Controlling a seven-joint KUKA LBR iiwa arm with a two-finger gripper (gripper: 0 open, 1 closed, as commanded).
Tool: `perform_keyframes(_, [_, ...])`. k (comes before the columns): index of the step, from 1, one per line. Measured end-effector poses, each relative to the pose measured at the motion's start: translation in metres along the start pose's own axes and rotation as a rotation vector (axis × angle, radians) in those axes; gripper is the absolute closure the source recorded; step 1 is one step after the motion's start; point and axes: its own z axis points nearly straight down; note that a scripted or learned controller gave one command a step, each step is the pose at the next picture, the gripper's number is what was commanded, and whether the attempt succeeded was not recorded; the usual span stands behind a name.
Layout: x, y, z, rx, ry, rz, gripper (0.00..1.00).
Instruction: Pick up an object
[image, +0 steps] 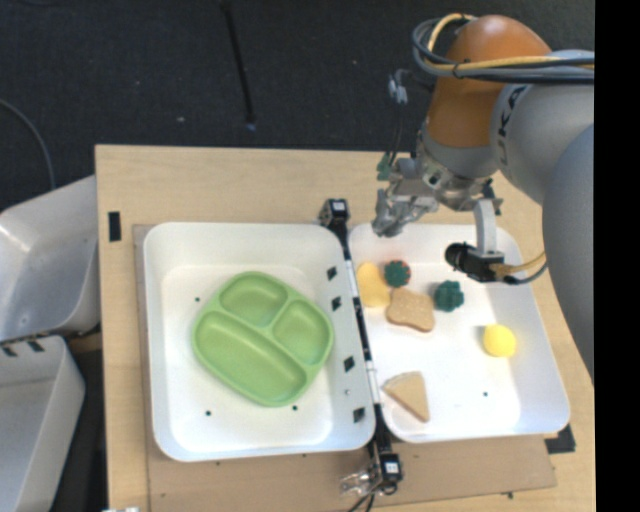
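My gripper (390, 222) hangs above the back left corner of the right bin (530, 400), its fingers close together with nothing visible between them. Just below it in the bin lie a pale yellow piece (372, 284) and a small dark green broccoli-like piece (398, 272). A slice of toast (411, 310) sits to their right. A second green piece (448, 294), a yellow ball (499, 341) and a tan wedge (407, 394) lie farther off.
The left bin (170, 420) holds a green divided plate (262, 337). A divider with black clips (352, 330) runs between the bins. A black cable and fitting (480, 261) hang from the arm over the right bin's back.
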Motion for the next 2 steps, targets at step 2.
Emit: perform_keyframes(2, [0.096, -0.011, -0.014, 0.001, 0.000, 0.000, 1.00])
